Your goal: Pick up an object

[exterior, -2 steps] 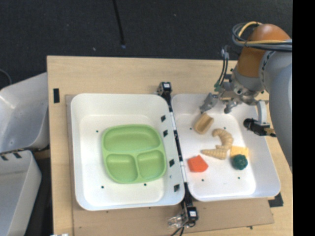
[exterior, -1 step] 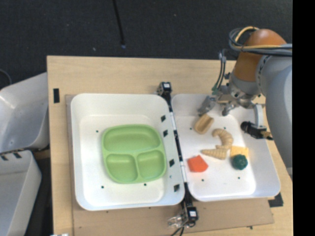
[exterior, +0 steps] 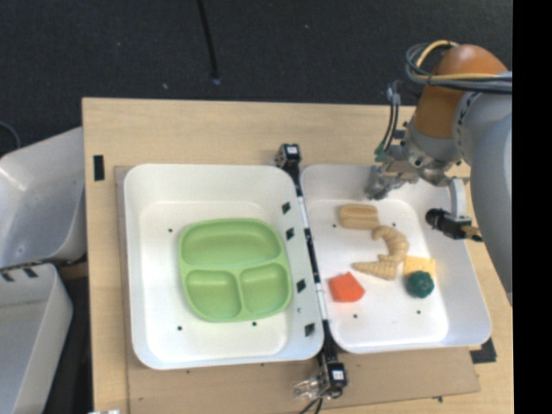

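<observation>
Five objects in right bin (exterior: 448, 317): bread roll (exterior: 357, 216), croissant (exterior: 394, 239), cone (exterior: 379, 269), orange block (exterior: 347, 288), green ball (exterior: 420, 285). Gripper (exterior: 382, 182) at roll's 1 o'clock, jaw state unclear, nothing visibly held.

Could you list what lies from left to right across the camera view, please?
Green divided plate → orange block → tan bread roll → croissant → dark green ball.
</observation>
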Action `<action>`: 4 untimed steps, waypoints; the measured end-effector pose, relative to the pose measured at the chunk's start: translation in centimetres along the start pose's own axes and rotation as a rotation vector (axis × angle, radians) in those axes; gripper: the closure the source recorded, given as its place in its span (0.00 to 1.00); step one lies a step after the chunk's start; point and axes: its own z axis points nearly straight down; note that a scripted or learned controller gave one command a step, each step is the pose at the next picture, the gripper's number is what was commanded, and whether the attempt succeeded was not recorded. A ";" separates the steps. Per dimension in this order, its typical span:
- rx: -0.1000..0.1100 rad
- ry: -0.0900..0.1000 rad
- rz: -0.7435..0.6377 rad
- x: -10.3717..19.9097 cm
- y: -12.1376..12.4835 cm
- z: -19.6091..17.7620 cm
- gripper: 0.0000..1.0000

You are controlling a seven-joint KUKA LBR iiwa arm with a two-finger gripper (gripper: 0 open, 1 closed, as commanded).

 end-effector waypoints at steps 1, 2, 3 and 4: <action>-0.003 0.004 0.001 0.4 -0.1 -6.4 1.00; -0.001 0.004 0.000 0.2 0.1 -10.6 1.00; 0.001 0.006 -0.002 5.2 0.5 -12.0 1.00; 0.006 0.006 -0.001 10.5 0.5 -11.2 1.00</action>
